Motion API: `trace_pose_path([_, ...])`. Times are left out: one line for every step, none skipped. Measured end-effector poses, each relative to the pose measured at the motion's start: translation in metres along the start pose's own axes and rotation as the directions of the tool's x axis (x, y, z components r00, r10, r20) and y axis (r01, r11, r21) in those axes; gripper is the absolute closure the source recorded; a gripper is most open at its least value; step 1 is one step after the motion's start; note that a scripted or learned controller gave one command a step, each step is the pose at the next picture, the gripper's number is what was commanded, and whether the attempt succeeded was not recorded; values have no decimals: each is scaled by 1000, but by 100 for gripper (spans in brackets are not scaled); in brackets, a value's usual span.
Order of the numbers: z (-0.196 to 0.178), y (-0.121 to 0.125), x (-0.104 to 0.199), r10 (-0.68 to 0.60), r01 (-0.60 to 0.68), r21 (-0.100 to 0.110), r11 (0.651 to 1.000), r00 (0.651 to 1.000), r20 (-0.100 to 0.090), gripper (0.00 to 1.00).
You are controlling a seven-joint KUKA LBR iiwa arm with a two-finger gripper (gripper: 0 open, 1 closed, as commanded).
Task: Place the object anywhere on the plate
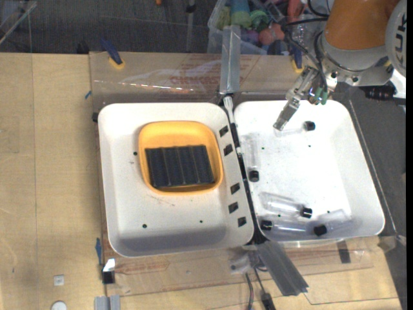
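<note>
A dark ridged object point(179, 165) is already lying on the orange plate point(150, 136) in the left bin point(116, 225), so placement looks done. The gripper point(284, 118) is hovering upper right, fingers together, gripping nothing.

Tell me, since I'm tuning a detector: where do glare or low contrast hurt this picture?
Camera view: right bin is washed out, so its clear tubes barely stand out; plastic sheet behind the bins glints; the orange plate and its dark slab stay crisp.
</note>
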State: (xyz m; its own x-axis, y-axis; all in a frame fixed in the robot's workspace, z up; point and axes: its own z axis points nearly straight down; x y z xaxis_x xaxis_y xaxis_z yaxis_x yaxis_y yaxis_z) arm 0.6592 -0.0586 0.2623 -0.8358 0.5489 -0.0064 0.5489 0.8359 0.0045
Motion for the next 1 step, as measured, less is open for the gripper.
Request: trace_pose_path([-2, -30, -19, -162, 162, 0, 987, 987, 0, 0])
